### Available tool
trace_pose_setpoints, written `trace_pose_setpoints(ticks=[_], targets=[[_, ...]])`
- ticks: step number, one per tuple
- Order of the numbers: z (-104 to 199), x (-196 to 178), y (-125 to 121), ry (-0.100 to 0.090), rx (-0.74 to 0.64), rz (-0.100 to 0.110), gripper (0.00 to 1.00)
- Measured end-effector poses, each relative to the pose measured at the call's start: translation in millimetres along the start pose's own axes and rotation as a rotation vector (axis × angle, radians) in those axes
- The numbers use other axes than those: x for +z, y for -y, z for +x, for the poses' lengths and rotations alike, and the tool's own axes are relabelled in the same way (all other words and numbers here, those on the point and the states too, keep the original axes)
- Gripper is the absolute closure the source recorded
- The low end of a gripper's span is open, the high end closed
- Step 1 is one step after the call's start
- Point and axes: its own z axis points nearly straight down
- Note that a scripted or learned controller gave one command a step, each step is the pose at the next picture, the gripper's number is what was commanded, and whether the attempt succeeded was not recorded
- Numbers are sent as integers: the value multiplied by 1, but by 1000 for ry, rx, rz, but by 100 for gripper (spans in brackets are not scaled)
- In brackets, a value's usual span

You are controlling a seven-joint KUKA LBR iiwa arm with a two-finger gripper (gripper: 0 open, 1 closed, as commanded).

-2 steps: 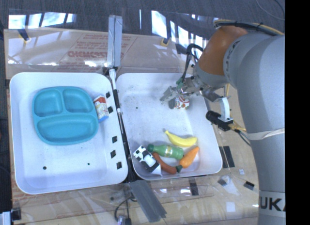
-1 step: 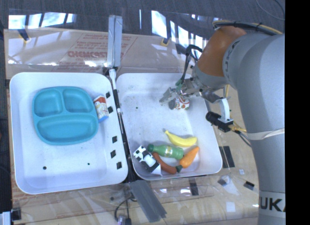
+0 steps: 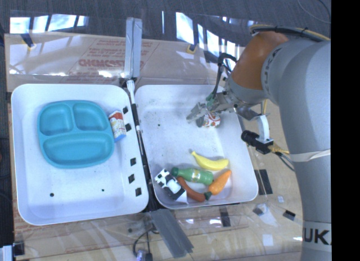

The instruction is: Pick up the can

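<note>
A small red and white can (image 3: pixel 213 121) lies in the right bin (image 3: pixel 169 142), near its far right corner. My gripper (image 3: pixel 203 112) sits right over it, touching or just above its left side, and the wrist hides part of it. I cannot tell whether the can is gripped. A second small can-like object (image 3: pixel 117 125), white and red with a blue end, lies in the left bin (image 3: pixel 34 198) against the right edge of the blue divided plate (image 3: pixel 75 133).
At the front of the right bin lie a banana (image 3: pixel 209 161), a green bottle (image 3: pixel 193 175), a carrot (image 3: pixel 220 181), a red-brown item (image 3: pixel 191 192) and a black and white object (image 3: pixel 164 179). The arm (image 3: pixel 292 85) covers the bin's right rim.
</note>
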Motion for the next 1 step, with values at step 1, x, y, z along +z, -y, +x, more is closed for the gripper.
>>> trace_pose_setpoints(ticks=[1], targets=[[0,0,-1,0,15,-1,0]])
